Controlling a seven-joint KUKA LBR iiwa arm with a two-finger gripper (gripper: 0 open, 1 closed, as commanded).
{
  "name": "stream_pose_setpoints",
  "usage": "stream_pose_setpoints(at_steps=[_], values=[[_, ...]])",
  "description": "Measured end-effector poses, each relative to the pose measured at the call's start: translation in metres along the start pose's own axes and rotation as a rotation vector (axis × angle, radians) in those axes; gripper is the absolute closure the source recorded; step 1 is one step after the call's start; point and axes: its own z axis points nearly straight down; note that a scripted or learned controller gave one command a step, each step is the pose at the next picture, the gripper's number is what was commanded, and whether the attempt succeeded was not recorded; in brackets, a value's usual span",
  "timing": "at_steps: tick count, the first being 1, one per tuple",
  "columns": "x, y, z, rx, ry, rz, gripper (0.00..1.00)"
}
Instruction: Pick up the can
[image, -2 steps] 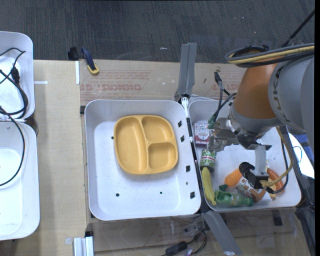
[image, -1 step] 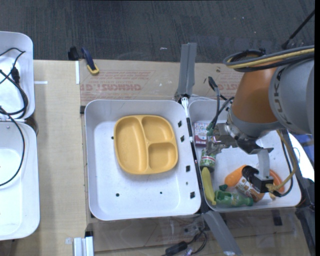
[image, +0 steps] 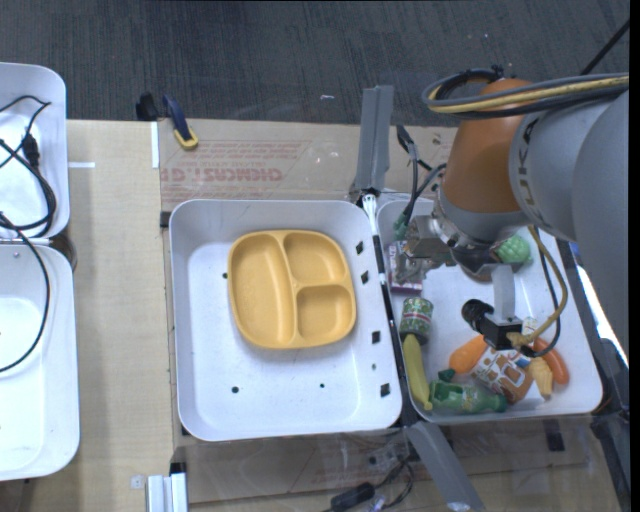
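Camera view looks down on two white bins, and we see the arm (image: 545, 130) reaching in from three o'clock over the right bin (image: 590, 380). Its gripper (image: 420, 255) hangs at the upper left of that bin, close against the dividing wall; how it stands and whether it holds anything, we cannot tell.

The can (image: 417, 316), with a green and dark label, lies just at six o'clock from the gripper, near it but apart from it as far as we can judge. A yellow banana (image: 414, 372) lies at six o'clock from the can along the same wall. A green bottle (image: 468, 399) lies toward the bin's near edge, with a carrot (image: 466, 354) above it.

In the left bin (image: 200, 330) we see a yellow divided tray (image: 292, 288), lying flat, well apart from the can.
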Motion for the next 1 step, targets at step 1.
stream_pose_setpoints(at_steps=[1], values=[[-0.1109, 0.0109, 0.0021, -0.002, -0.001, -0.124, 0.00]])
